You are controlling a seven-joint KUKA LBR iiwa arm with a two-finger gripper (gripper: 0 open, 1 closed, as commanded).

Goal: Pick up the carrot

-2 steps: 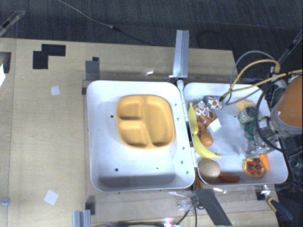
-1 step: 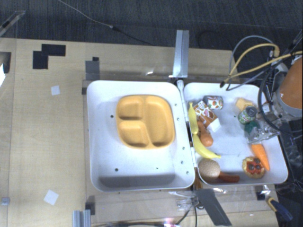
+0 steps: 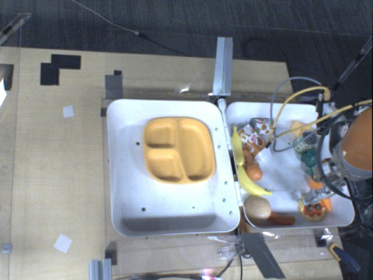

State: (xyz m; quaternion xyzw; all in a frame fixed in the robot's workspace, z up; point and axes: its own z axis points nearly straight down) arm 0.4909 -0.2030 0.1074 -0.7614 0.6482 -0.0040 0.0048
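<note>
1. Carrot (image 3: pixel 252 168) is in the right bin (image 3: pixel 344 219), left-centre of it. It's the orange tapered piece lying right against the banana (image 3: pixel 249 182), w/ a patterned pack (image 3: pixel 257 130) just above and a brown roundish lump (image 3: pixel 257 207) below.
2. Gripper (image 3: pixel 316 196) is low down at the lower right of that bin, well apart from the carrot, over some orange/red clutter. Can't tell if it's released or clenched, too many cables in the way.
3. Handling, imo: looks like toy food, so prob light, stiff and a bit slick, not fragile.
4. Best hold is prob across the thicker mid section, since the thin end could slip out. The banana side is tight, so it might get nudged.
</note>
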